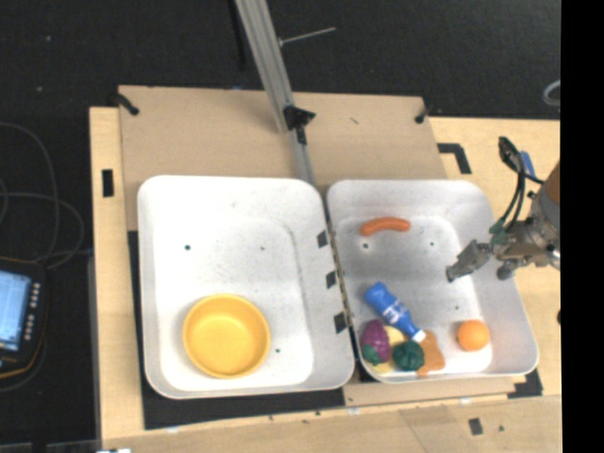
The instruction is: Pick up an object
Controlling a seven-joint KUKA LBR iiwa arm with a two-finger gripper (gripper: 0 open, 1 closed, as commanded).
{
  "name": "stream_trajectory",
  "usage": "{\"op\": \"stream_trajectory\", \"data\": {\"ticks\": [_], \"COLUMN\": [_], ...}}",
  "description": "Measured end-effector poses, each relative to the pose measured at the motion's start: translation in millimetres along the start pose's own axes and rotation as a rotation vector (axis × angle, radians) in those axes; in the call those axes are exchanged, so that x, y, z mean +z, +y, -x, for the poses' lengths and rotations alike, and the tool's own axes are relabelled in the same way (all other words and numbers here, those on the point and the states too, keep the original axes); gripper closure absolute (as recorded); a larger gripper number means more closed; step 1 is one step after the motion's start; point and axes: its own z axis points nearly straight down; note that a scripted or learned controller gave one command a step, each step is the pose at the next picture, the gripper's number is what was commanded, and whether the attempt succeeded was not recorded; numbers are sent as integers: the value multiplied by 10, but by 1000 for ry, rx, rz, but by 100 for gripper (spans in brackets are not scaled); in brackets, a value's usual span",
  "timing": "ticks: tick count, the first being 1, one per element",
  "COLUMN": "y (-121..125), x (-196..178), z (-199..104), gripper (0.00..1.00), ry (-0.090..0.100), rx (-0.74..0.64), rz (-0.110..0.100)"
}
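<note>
2 white bins sat side by side on the tan surface. A metal pole slanted overhead, and a handheld screen device lay left.

Tan bench (plywood-like), black floor, cables
</note>
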Motion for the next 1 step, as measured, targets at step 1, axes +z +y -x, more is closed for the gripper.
{"op": "stream_trajectory", "data": {"ticks": [1], "y": [0], "x": [0], "z": [0], "gripper": [0], "ry": [0], "rx": [1], "rz": [0]}}
